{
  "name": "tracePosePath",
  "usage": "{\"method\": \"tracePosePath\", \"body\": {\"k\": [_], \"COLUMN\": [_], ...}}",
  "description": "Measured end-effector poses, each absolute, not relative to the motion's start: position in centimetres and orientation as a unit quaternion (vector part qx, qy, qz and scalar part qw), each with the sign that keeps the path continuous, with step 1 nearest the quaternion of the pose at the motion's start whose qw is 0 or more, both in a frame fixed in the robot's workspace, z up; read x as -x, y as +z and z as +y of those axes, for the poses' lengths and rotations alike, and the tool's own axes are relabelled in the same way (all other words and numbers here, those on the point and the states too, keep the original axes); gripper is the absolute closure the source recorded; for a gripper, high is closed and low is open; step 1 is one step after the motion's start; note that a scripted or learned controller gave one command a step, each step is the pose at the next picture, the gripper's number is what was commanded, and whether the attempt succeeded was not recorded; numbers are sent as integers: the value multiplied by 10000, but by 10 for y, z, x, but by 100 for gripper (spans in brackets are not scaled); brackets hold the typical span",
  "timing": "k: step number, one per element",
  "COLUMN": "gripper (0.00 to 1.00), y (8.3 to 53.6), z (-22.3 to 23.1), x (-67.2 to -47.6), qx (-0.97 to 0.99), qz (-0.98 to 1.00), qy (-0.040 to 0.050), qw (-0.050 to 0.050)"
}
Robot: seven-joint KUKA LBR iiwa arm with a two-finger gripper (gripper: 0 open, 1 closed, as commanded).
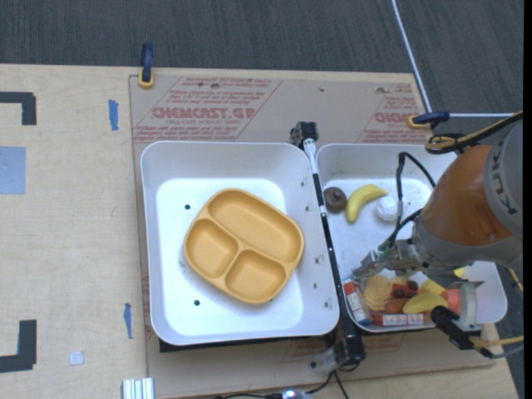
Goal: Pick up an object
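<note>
arm (486,210): grey, rounded casing
band (457,202): broad, orange, above the wrist
cables (406,173): thin, black, looping along the wrist
gripper (381,264): grey metal, dark parts

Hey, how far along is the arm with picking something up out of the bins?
Done: the arm has reached into the right bin, and the gripper is low over the pile at its near end, by a yellow piece. In hand: nothing visibly held. Left: the grasp and lift. The banana, brown ring and white lump lie untouched at the far end, and the orange divided plate sits in the left bin.
</note>
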State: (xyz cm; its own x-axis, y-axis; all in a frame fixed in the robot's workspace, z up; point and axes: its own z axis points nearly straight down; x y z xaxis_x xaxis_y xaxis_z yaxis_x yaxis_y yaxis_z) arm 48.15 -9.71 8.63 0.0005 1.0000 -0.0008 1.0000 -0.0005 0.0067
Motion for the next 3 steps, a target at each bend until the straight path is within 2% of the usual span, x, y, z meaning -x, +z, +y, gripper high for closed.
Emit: {"method": "tracePosePath", "body": {"k": [1, 2, 3], "gripper": [100, 100, 0], "y": [97, 156, 156], "z": [-97, -110, -110], "x": [-483, -480, -480], "qx": [-7072, -7068, -7068], "qz": [7070, 7074, 7074], "qy": [30, 5, 6], "qw": [45, 9, 9]}}
